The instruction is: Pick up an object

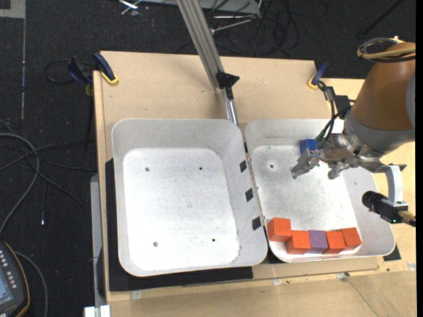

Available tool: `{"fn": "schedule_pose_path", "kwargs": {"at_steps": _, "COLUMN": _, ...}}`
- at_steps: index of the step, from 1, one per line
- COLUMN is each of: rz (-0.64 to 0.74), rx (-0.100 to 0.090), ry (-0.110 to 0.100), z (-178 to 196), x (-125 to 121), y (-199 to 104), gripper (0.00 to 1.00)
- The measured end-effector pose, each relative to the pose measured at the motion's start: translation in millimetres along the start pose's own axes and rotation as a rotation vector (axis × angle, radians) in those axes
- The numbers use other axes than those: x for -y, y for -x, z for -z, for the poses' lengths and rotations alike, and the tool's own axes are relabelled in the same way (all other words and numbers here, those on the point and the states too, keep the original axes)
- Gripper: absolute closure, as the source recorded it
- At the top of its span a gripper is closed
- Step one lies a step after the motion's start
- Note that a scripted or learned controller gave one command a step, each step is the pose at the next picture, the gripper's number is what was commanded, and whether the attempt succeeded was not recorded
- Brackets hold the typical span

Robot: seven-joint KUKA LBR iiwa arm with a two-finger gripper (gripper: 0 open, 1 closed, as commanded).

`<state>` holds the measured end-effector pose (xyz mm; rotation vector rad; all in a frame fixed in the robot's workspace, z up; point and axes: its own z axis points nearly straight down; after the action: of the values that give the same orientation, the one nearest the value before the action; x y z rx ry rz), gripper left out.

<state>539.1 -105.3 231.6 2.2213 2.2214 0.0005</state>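
Hovering over the upper middle of the right bin [264, 144], the end effector [316, 166] hangs with its two fingers spread apart and pointing down toward the bin floor, and nothing sits between them; a small blue part shows just above the fingers, seemingly part of the tool itself. The things worth picking lie well apart from it, lined up along the near wall of the same bin: an orange block [279, 228] at the left end, a second orange block [299, 241] touching it, a purple block [318, 240] next, then two more orange blocks [344, 239] toward the right corner. The left bin [119, 144] on the surface [165, 84] holds no blocks that I can see. By my reading the task is at its approach stage, with no grasp made yet. The next move likely calls for carrying the arm toward the near wall, centring over one block, and descending with fingers wide; the packed row and the rim leave little room for a finger, so an end block looks the easier choice.
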Motion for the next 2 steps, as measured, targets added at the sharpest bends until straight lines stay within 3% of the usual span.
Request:
{"fn": "schedule_pose_path", "kwargs": {"at_steps": 1, "rz": -0.004, "rx": 0.006, "ry": 0.009, "z": 67.9, "x": -18.3, "y": 57.6, "gripper": 0.00}}
{"fn": "schedule_pose_path", "kwargs": {"at_steps": 2, "rz": -0.002, "rx": 0.000, "ry": -0.007, "z": -81.3, "x": -54.9, "y": 98.5, "gripper": 0.00}}
